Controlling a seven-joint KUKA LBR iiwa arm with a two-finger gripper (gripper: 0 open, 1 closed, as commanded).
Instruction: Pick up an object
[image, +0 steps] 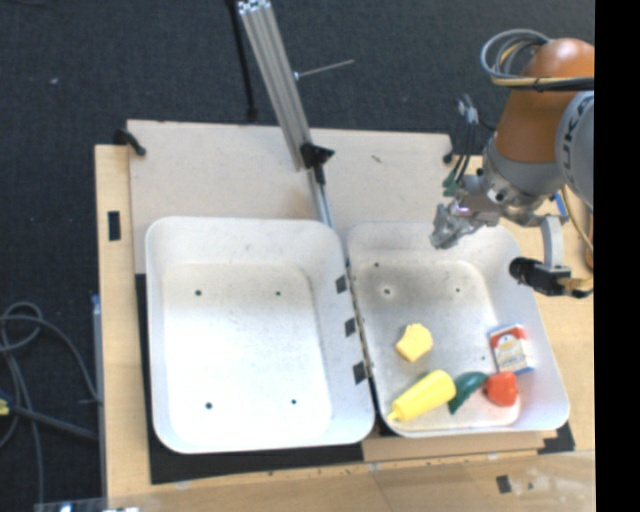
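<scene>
A dark carpeted floor (60, 70) is seen around a pale wooden counter (230, 170), on which two shallow white bins are set side by side. The left bin (160, 300) is the larger in view and is marked with grey speckling and a few dark dots. The right bin (380, 250) is smudged grey across its middle, and all the loose things are gathered in its near half. A slanted aluminium rail (280, 85) is fixed to the counter behind the gap between the bins. The grey arm with its orange band (535, 110) is brought in from the right, and its tool (447, 232) is held over the far edge of the right bin, well apart from the objects; whether it is spread or pressed together cannot be told from this angle, and nothing is seen between its tips. Grey cables (40, 350) are looped on the floor at the left. Of the objects, a yellow corn-like piece (422, 394) lies near the front rim, with a green piece (467, 386) touching its right end and a red piece (502, 389) just beside that. A yellow block (414, 342) rests near the middle. A small white and red carton (511, 349) lies by the right wall; its printing is too small to be read.
</scene>
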